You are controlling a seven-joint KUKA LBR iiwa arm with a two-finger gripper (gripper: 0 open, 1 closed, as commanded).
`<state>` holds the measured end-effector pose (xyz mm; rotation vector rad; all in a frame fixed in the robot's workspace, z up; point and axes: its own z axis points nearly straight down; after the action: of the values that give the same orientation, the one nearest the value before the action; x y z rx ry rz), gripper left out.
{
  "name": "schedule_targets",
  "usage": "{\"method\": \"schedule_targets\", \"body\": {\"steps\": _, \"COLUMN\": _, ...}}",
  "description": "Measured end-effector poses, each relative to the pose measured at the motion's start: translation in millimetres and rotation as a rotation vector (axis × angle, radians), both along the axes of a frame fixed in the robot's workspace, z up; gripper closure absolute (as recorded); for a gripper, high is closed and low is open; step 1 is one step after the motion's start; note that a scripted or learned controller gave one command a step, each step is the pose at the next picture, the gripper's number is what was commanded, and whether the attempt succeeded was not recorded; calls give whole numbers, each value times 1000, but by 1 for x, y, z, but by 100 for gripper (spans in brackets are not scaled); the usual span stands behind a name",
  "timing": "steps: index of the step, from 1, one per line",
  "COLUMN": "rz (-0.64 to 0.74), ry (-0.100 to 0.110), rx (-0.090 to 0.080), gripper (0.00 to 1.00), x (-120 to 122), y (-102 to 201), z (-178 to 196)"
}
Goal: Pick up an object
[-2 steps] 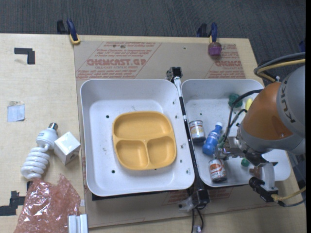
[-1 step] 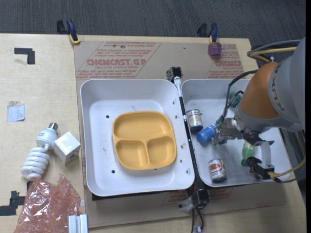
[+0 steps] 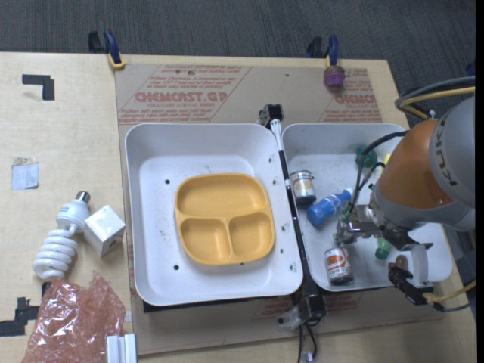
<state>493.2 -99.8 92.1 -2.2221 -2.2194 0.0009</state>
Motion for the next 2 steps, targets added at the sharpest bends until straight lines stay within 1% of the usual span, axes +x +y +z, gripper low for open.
{"method": "schedule_targets", "body": {"steps": 1, "rz": 1, "ry": -2, "rx": -1, "gripper": 100, "x": 1, "y": 0, "z": 10}}
{"method": "schedule_targets", "body": {"steps": 2, "rz": 4, "ry": -3, "rx": -1, "gripper": 100, "x": -15, "y": 68, "z": 129}}
